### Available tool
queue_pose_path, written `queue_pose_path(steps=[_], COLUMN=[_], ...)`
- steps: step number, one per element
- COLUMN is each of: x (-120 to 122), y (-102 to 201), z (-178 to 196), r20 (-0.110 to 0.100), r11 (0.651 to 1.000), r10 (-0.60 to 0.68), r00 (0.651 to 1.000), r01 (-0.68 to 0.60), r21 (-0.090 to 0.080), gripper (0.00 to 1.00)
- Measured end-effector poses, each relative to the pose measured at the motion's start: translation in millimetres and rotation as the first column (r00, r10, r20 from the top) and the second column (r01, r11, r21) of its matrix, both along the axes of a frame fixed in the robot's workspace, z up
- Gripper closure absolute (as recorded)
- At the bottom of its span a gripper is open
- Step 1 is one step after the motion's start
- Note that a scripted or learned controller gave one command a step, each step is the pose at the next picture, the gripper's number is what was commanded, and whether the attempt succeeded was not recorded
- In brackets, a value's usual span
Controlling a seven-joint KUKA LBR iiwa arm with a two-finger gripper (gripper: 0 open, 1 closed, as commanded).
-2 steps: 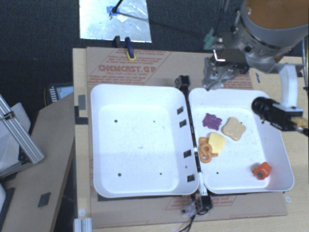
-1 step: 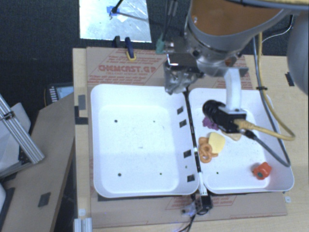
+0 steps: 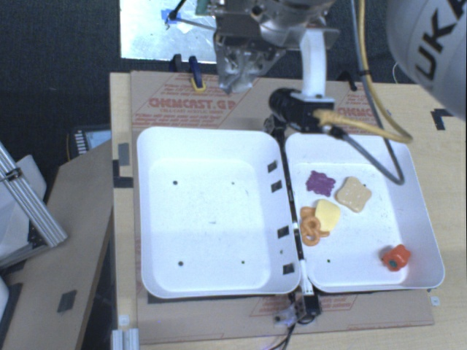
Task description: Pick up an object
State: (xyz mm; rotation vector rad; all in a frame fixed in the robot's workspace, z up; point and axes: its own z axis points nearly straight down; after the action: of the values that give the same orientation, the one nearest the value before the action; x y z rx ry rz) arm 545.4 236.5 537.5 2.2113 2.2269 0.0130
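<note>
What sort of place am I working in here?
Probably a robotics lab test bench: a shallow white plastic left bin and its right twin on printed brown cardboard, toy food like a tan toast slice, an aluminium framing rail alongside.

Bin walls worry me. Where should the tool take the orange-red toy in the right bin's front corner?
Probably from straight above, closing across the rounded body of the orange-red toy, parallel to the nearby wall of the right bin. It sits alone but close to that corner, so a sideways approach looks blocked.
</note>
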Motion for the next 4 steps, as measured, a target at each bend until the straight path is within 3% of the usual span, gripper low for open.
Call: queue_pose_path(steps=[1, 2, 3, 4], x=[-1.4, -18.4, -18.8, -12.3], y=[-2.6, -74.9, 2.0, -2.4], z=[9.2, -2.5, -101.6, 4.1], r20=[-0.003, -0.007, -0.016, 0.005], r11=[1.000, 1.000, 1.000, 1.000], r10=[-0.002, -0.012, 0.003, -0.003], r00=[1.000, 1.000, 1.000, 1.000], r01=[0.002, 0.012, -0.003, 0.003], r21=[-0.001, -0.005, -0.005, 0.002], gripper=[1.00, 1.00, 1.00, 1.00])
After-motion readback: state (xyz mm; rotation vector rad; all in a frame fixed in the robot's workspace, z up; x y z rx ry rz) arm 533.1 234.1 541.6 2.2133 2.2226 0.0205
